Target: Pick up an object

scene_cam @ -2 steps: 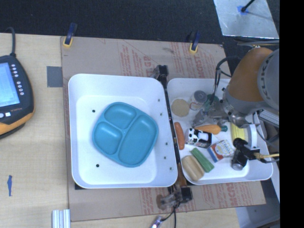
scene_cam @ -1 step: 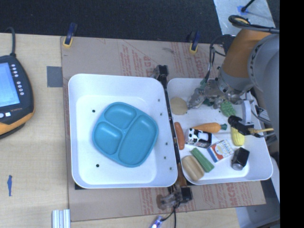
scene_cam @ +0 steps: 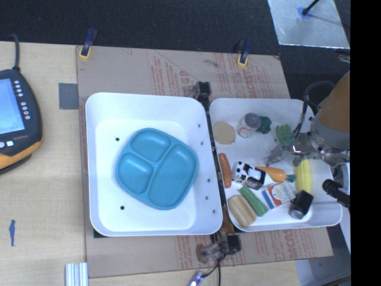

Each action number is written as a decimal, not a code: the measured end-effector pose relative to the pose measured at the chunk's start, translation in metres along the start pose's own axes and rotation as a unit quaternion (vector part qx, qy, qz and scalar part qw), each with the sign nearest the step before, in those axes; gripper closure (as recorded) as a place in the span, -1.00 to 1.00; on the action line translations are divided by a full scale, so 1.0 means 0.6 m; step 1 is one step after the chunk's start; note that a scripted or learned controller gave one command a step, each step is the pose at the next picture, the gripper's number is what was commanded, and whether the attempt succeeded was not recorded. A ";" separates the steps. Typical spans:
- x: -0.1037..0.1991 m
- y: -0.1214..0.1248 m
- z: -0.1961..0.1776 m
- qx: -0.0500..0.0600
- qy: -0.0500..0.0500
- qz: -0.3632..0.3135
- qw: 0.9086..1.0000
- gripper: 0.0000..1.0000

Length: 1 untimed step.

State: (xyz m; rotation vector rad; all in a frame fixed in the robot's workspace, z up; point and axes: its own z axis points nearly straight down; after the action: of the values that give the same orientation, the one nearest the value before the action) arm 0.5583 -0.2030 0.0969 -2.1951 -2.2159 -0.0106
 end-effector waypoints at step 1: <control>-0.010 0.164 0.006 -0.005 -0.010 0.003 1.000 -1.00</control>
State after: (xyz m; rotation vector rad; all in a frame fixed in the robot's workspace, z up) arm 0.6565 -0.2080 0.0920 -2.2161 -2.2237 0.0011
